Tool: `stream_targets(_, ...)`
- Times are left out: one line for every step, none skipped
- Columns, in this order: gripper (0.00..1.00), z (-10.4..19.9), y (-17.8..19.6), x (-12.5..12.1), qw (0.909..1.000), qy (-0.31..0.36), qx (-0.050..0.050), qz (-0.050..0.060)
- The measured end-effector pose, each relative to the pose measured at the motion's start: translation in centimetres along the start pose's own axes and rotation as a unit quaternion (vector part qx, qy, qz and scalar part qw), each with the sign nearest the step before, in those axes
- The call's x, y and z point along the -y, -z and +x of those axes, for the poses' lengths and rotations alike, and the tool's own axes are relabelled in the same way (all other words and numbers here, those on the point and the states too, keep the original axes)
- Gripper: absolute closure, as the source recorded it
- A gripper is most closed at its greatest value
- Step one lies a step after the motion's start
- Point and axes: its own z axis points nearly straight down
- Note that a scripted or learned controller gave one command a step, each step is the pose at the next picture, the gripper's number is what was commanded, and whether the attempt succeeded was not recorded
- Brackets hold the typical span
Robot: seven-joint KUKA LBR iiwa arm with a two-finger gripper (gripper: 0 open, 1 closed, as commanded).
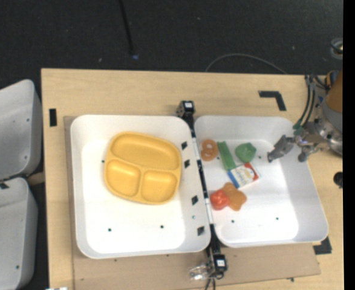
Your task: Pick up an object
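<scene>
The right bin holds several small objects along its left half. An orange ring-shaped piece lies near the divider, with a green stick and a green lump beside it. A small white and red packet lies just below them. Lower down sit a red piece and an orange piece, touching each other. My gripper hangs over the bin's upper right, to the right of the green lump, with its two fingers spread open and nothing between them.
The left bin holds a yellow three-compartment plate. A black clip sits at the top of the divider between the bins. White chair-like shapes stand at the left, off the bench.
</scene>
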Motion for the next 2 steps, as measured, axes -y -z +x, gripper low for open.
stream_targets(0.0,0.0,0.7,-0.3,1.0,0.001,0.001,-0.006)
stream_targets(0.0,-0.7,-4.9,0.6,1.0,0.0,0.002,-0.004)
